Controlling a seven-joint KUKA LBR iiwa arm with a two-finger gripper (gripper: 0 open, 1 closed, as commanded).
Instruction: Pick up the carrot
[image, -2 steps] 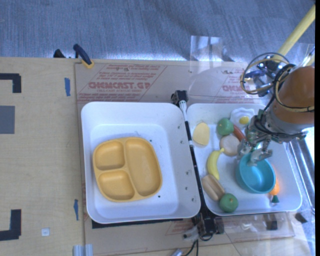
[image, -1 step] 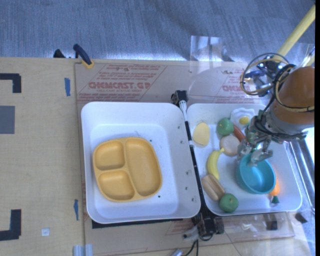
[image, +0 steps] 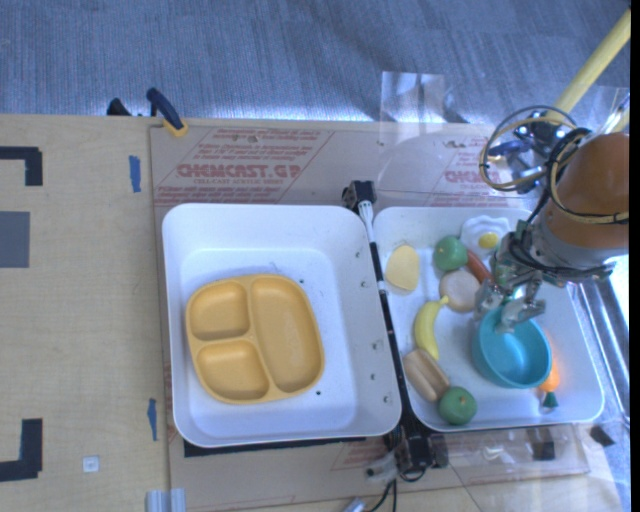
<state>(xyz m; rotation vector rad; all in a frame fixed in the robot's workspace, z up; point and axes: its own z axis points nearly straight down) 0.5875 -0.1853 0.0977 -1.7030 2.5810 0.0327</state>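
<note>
While the pincer (image: 512, 300) hangs apparently open and empty over the blue bowl (image: 513, 353), the carrot (image: 547, 383) lies just beyond it, down-right, long axis near upright in the view

The carrot (image: 546, 381) is mostly tucked behind the blue bowl (image: 513, 352), just an orange sliver and a green tip peeking out at the bowl's right rim. The arm (image: 590, 200) runs off the right edge, so its upper part is cut away. The gripper (image: 510, 300) hangs over the bowl's far rim, too blurred to read how the jaws stand. It covers part of a red-orange piece (image: 478, 265), which is too small to identify.
</note>
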